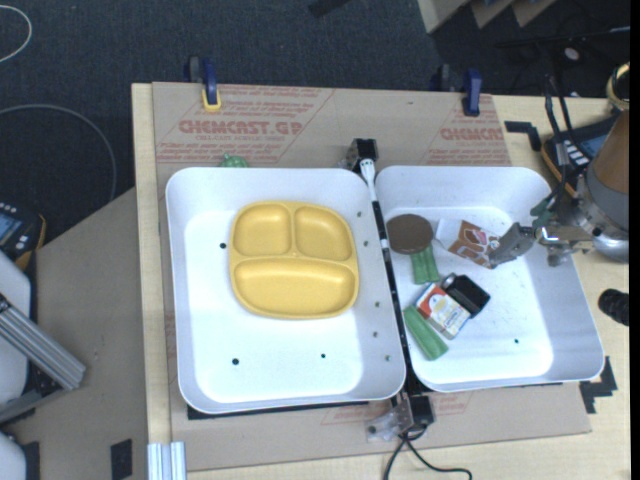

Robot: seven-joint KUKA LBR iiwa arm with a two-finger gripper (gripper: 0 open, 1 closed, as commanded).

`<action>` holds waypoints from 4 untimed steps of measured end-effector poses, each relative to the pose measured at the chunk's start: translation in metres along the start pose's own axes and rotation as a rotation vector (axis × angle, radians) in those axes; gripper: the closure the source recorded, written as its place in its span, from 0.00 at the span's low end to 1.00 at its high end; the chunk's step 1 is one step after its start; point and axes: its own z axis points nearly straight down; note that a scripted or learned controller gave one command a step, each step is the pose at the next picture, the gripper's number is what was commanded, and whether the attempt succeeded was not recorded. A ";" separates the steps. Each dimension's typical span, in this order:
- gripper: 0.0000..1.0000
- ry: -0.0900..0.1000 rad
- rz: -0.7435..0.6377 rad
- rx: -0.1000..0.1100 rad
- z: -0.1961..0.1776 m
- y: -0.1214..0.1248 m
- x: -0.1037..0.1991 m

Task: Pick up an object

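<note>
The right bin [560,353] holds a small pile of objects. A round brown disc [409,233] lies at its back left, with a brown snack packet [472,240] just to its right. In front of them are a green stick [426,265], a black box [467,293], a red, white and yellow packet [442,311] and a second green stick [424,334]. My gripper [513,243] reaches in from the right, low over the bin, its tip right beside the brown snack packet's right edge. Nothing is seen held in it.
The left bin [200,348] carries a yellow divided plate [295,258]. A black divider rail [382,258] runs between the bins. Blue clamps [208,83] [472,93] pin the cardboard at the back edge. Cables hang near the arm at the right.
</note>
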 end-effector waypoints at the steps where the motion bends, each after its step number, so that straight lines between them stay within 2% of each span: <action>1: 1.00 -0.001 -0.001 -0.003 -0.011 0.001 0.000; 2: 1.00 -0.002 -0.001 -0.006 -0.021 0.001 0.000; 3: 1.00 0.001 0.007 0.007 0.017 -0.041 -0.047; 4: 1.00 -0.002 0.001 -0.002 0.004 -0.037 -0.044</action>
